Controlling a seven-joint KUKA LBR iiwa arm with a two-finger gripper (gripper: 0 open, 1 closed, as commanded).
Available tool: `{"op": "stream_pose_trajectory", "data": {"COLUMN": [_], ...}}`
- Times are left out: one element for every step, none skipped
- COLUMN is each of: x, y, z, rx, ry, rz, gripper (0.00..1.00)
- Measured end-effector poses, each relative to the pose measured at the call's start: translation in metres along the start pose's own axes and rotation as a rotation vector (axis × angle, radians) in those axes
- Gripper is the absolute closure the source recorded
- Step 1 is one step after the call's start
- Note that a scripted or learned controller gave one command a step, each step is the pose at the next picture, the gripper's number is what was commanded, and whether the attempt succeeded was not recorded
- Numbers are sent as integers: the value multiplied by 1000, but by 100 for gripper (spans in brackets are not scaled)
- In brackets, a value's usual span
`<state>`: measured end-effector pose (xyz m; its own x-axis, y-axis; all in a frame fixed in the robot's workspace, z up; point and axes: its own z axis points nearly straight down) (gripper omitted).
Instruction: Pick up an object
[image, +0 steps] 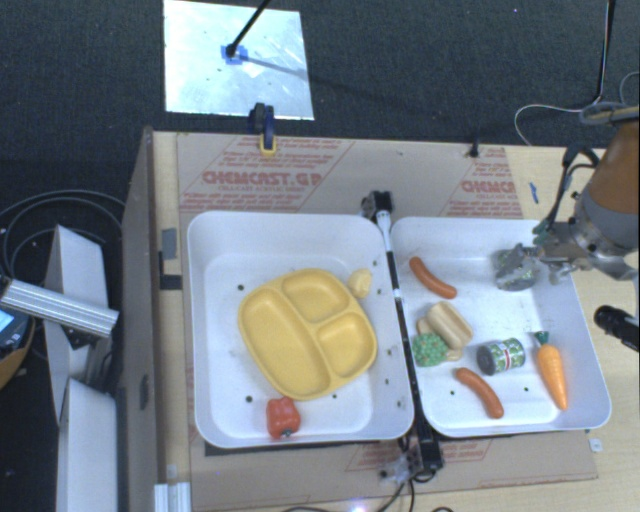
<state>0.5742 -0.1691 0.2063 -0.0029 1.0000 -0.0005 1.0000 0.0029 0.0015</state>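
Note:
My gripper (516, 266) hovers over the upper right part of the right bin (590, 330), coming in from the right on the grey arm (608, 215). It looks blurred, and nothing can be made out in it. The toy food lies below and to its left: an orange sausage (432, 278), a hot dog in a bun (447, 325), a green broccoli piece (430, 349), a small can (501, 355), a carrot (551, 372) and a second sausage (480, 391). The nearest item, the upper sausage, lies well apart from the gripper.
The left bin (215, 300) holds a yellow divided plate (307, 331), a red pepper (283, 417) near its front edge and a small pale item (360, 283) by the plate's far corner. A black ridge (398, 300) separates the bins. Cables hang at the far right.

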Motion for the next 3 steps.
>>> {"op": "stream_pose_trajectory", "data": {"x": [53, 63, 58], "y": [-79, 24, 14], "z": [112, 117, 117], "rx": [-4, -13, -13], "ry": [-2, -1, 0], "rz": [3, -1, 1], "gripper": [0, 0, 0]}}
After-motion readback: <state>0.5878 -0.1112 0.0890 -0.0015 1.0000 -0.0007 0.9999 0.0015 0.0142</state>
